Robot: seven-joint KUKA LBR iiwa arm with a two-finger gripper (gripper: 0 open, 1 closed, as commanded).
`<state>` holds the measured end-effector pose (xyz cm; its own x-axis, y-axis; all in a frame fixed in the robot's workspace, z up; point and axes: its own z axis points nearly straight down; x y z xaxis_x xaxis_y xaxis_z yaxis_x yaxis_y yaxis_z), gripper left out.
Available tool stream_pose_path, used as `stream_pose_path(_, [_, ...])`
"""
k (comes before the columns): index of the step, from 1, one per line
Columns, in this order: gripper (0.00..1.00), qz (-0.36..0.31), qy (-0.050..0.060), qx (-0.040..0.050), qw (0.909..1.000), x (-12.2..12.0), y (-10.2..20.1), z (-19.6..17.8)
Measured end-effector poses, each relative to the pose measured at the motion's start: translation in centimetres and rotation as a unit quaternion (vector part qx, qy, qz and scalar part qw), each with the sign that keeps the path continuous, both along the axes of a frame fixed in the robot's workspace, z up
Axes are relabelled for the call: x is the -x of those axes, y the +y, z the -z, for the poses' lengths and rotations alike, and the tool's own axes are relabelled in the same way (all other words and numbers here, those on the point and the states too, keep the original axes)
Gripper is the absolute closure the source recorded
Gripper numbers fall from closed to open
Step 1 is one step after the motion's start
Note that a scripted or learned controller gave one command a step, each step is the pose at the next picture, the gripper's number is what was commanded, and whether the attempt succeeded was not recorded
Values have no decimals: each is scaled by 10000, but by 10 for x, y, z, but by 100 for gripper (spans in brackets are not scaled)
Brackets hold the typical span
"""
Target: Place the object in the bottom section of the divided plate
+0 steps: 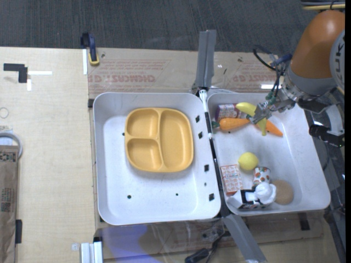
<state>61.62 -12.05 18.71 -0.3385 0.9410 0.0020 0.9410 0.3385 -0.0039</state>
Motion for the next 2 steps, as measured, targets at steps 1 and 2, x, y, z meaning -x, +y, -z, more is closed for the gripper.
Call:
stream_pose_path(1, [100, 7, 17, 0, 10000, 1, -1, -7])
stream_pose_path(2, [100, 302, 0, 9, 9995, -19, 92, -19])
